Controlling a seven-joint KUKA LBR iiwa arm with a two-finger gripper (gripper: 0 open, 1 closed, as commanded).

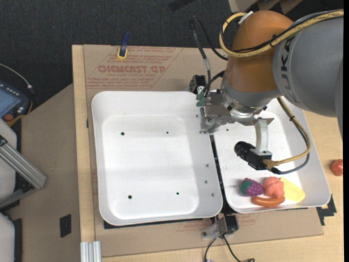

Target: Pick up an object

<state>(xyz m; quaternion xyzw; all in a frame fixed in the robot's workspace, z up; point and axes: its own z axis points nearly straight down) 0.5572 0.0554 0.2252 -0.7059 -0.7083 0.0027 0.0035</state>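
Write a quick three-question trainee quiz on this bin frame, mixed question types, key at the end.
1. True or false: the small pile of toy items, namely the purple grape bunch, pink lumpy piece, yellow flat piece and orange sausage-shaped piece, lies in the right shallow white bin.
2. Multiple choice: in the camera view, that pile sits at the bin's A) far left corner, B) near edge, C) far right corner.
3. Fill in: the grey arm's orange band hangs over the ___ bin's far end.

Key: 1 true; 2 B; 3 right.
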